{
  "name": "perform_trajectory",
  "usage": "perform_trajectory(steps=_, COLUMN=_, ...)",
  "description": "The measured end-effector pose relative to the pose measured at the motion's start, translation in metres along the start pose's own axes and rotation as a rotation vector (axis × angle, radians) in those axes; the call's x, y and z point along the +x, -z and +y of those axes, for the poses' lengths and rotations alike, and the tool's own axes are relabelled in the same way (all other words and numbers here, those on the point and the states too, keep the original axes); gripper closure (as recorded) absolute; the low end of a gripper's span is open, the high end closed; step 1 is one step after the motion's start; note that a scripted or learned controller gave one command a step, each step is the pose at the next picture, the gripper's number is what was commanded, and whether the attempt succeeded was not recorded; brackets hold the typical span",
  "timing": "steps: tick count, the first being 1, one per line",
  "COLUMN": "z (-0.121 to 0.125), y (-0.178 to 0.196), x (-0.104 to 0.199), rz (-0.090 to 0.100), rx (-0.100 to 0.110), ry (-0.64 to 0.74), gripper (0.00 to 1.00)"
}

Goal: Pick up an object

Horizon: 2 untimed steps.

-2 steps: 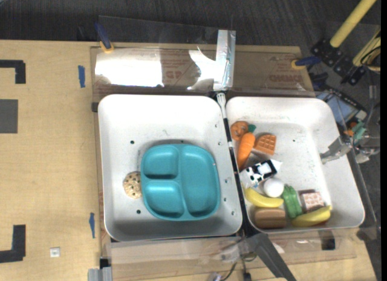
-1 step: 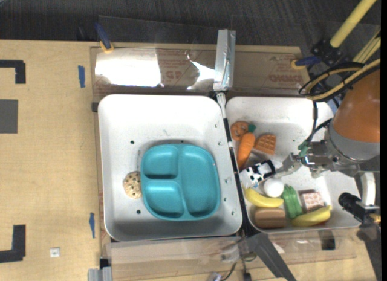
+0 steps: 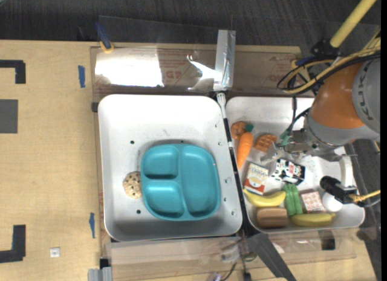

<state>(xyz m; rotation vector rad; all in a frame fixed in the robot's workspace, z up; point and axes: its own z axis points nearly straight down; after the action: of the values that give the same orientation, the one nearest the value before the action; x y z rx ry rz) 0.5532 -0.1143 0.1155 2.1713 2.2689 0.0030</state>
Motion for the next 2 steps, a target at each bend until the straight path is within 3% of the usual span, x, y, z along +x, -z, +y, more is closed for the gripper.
perform_trajectory(steps=1, z=0.053, y=0.073, x=0.036, rz=-0.001, rx=-0.007, ry=0.095, gripper=0.0)
perform_trajectory(steps=2, z=0.014, y=-0.019, x=0.009, rz=-0.006, rx=-0.011, ry=0.222, gripper=0.0)
